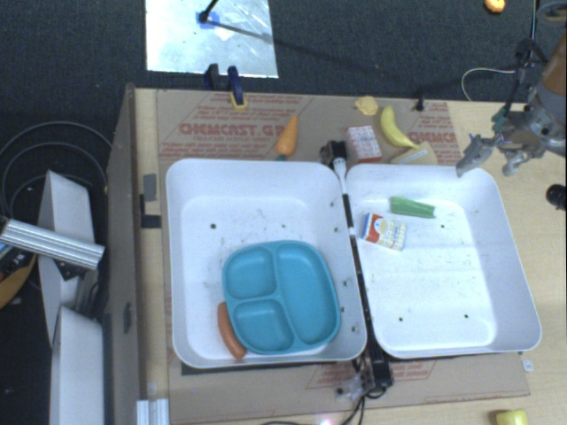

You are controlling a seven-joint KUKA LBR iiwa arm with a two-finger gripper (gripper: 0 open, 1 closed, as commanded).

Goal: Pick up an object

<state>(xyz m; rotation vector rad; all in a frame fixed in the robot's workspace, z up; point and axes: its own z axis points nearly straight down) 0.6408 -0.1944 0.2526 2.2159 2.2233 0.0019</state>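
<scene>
The brown cardboard-covered worktop carries two shallow white plastic bins side by side. The left bin holds a blue three-compartment plastic tray toward its 6 o'clock side, with an orange sausage-shaped toy touching the tray's 8 o'clock corner. The right bin holds a small white printed carton and, just beside it at 1 o'clock, a flat green strip; both sit in the bin's 11 o'clock part.

Either of these two is a fair target for the pick. The carton looks the easier grip, being boxy and lying apart from the walls. A good try would bring the tool over the carton's middle, turn the fingers across its short side, and come straight down, keeping clear of the green strip.

The grey arm reaches in from 3 o'clock and hangs near the right bin's 1 o'clock corner, well apart from both things. Its two fingers stand spread apart, with nothing between them.
</scene>
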